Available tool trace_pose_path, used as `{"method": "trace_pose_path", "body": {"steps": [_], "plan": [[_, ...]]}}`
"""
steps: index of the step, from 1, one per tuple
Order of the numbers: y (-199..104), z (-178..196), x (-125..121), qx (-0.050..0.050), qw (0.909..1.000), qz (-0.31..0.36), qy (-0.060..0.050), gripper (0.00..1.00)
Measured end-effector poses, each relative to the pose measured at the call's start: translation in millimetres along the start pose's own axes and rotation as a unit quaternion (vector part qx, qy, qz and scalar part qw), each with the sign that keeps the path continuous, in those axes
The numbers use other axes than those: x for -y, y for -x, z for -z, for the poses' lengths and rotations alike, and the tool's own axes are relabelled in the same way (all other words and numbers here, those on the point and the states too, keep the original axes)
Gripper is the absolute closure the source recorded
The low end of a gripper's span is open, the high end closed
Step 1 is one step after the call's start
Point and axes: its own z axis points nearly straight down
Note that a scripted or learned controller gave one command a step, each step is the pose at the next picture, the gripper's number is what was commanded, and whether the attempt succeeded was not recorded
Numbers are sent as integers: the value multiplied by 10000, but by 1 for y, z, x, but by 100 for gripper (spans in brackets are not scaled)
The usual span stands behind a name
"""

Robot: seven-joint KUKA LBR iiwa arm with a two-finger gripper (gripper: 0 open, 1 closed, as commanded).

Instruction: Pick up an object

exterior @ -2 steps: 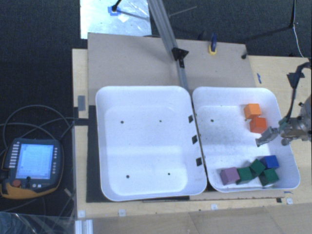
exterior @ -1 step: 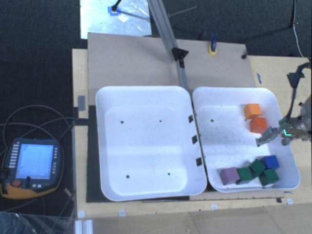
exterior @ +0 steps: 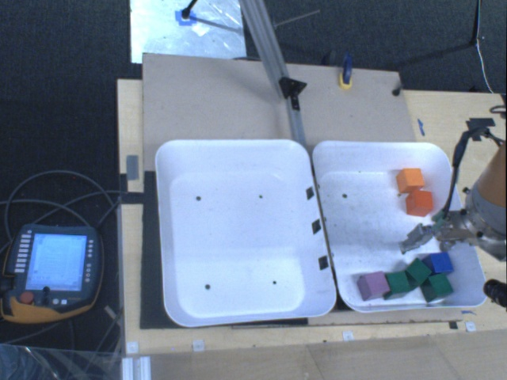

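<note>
Seven small blocks, all loose on the floor of the right bin [exterior: 348,180]. Nearest the gripper: a blue block [exterior: 438,263], matte, with its corners turned askew, close to the bin's right wall. Touching it on the left, a dark green block [exterior: 417,273]; two more green blocks [exterior: 397,283] [exterior: 436,288] packed against that one, along the near rim. At the left end of the row, a dull purple block [exterior: 370,285], touching the green beside it. Farther back and well apart from this cluster, a bright orange cube [exterior: 409,180] and just in front of it a darker red-orange block [exterior: 419,203].

Gripper [exterior: 413,240] low over the bin floor between the two groups, pointing left, with nothing visibly in its grasp; spread or pressed together, cannot tell.

Left bin [exterior: 170,212] alongside. Beyond the bench's left edge, a teach pendant [exterior: 51,271] on the dark floor.
</note>
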Motion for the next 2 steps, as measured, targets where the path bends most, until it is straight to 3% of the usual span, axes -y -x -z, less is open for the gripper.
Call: {"method": "trace_pose_path", "body": {"steps": [1, 2], "plan": [[-8, -53, -7, -1, 10000, 5, 3, 0], [-9, -79, -7, 5, 10000, 3, 15, 0]]}}
